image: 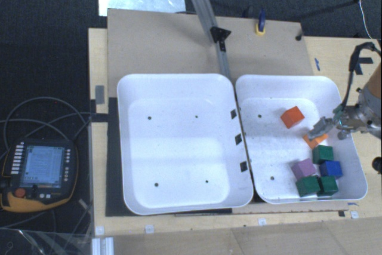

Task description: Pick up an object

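All blocks are sitting in the right bin [262,89]. Orange cube [292,117] is lying alone mid-bin, rotated. Small orange piece [314,140] is lying just beside the green block [323,153]. Blue block [330,169], purple block [304,168] and two more green blocks [317,186] are clustering in the near right corner, touching.

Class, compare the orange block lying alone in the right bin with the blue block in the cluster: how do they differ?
The orange block lies apart, mid-bin; the blue block is packed among green and purple blocks near the right bin's front corner. The orange one looks slightly bigger and is turned askew. Both are small cubes.
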Available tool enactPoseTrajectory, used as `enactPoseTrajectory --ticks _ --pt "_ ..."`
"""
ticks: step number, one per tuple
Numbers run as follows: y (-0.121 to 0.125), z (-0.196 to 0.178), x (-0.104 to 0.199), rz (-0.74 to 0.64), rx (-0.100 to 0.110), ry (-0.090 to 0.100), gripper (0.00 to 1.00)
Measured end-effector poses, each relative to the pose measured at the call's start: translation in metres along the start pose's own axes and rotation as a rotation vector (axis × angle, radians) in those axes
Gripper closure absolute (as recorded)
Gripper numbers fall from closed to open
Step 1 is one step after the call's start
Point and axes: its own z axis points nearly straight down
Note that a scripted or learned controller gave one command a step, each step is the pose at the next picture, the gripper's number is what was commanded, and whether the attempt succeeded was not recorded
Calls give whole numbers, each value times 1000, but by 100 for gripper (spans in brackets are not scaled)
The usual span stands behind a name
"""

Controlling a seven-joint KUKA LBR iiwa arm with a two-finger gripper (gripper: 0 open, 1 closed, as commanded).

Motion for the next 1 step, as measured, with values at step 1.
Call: enactPoseTrajectory --ticks 1 --pt "0 0 0 1 -1 0 0"
